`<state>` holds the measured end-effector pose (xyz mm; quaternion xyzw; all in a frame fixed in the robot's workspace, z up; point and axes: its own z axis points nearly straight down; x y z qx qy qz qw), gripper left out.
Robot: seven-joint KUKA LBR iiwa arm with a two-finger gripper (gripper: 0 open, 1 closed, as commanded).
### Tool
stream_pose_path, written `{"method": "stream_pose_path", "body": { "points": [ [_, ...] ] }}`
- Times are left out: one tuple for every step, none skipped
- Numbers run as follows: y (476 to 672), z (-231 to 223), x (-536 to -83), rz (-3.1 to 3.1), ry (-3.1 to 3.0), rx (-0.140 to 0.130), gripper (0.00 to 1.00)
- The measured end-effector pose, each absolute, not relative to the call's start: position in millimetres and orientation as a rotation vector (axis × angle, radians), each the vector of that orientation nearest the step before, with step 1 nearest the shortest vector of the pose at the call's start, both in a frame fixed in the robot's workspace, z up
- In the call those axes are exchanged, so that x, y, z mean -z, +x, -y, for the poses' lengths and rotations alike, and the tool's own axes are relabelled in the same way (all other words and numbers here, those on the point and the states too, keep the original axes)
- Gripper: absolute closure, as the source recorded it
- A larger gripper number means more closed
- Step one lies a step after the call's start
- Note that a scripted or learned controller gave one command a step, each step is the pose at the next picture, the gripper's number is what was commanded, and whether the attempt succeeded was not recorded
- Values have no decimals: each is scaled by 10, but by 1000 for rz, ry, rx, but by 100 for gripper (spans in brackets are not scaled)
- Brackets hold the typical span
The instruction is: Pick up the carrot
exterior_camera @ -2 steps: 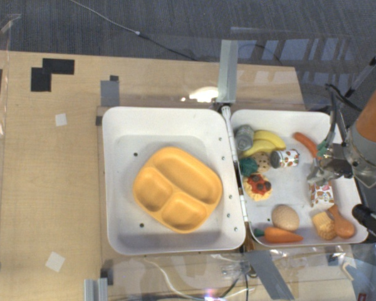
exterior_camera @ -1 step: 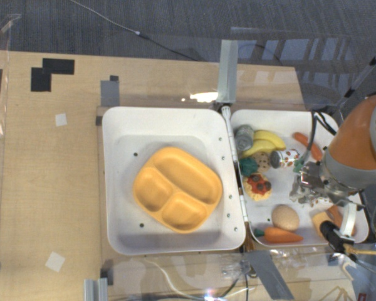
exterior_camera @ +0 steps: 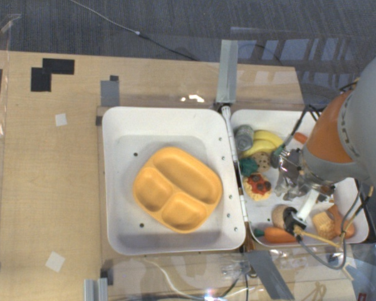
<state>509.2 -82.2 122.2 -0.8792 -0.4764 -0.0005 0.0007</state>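
The carrot [exterior_camera: 279, 235] is a small orange piece lying flat at the front edge of the right bin [exterior_camera: 257, 115]. My gripper [exterior_camera: 289, 188] hangs over the middle of that bin, a little behind the carrot and apart from it. The grey arm with its orange band [exterior_camera: 329, 137] comes in from the right and hides the bin's right part. I see nothing held at the gripper.
The right bin also holds a yellow banana [exterior_camera: 267, 144], a grey can [exterior_camera: 243, 137], a cookie [exterior_camera: 261, 163], a red and yellow pizza slice [exterior_camera: 258, 186] and a brown bread piece [exterior_camera: 326, 222]. A yellow divided plate [exterior_camera: 177, 188] lies in the left bin [exterior_camera: 122, 231].
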Motion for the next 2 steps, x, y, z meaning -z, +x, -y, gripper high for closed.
{"method": "stream_pose_path", "body": {
  "points": [
    [5091,835,-1224,1495,-2763,1,0],
    [5257,1189,-1940,1376,-2829,10,0]
  ]
}}
